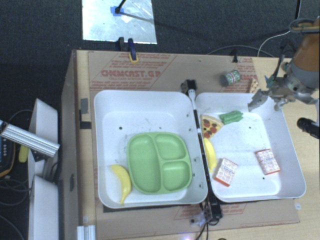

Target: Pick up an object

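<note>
Dark carpet surrounded a brown board [150, 69] printed with red lettering, on which two shallow white bins sat side by side. Toward the top lay a shiny metal sheet [120, 14] on the carpet.

In the left bin [107, 109], a green divided plate [160, 163] with three compartments lay flat near the middle. One yellow banana [122, 182] rested just beside the plate's lower left edge, inside the bin's front corner.

In the right bin [290, 174], a pizza slice toy [210, 125] lay near the upper left corner, with a green object [231, 117] just beside it to the right. A second banana [210, 154] lay along the bin's left wall, below the pizza slice. Two small red and white boxes sat lower down: one box [226, 172] near that banana, the other box [267, 161] well apart toward the right side.

A small striped can [231, 77] lay on the board above the right bin.

At the right, the grey arm reached in, and its gripper [264, 98] hovered over the right bin's upper right corner. Its fingers [256, 102] appeared spread apart with nothing between them, near the green object but not touching it.
</note>
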Action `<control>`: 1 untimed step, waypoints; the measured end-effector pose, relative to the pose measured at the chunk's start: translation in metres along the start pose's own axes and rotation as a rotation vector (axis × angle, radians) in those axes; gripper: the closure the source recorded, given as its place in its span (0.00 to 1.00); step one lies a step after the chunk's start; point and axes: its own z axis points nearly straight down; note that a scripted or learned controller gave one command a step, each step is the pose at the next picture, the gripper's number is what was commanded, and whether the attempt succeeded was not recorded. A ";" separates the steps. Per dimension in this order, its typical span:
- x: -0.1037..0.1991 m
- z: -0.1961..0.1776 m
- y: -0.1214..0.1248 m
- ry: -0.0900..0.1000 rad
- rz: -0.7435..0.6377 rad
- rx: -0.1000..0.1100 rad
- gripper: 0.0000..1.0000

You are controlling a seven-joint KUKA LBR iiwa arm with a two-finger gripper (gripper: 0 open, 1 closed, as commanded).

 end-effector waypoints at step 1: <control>0.010 0.083 0.029 0.001 -0.002 0.002 0.00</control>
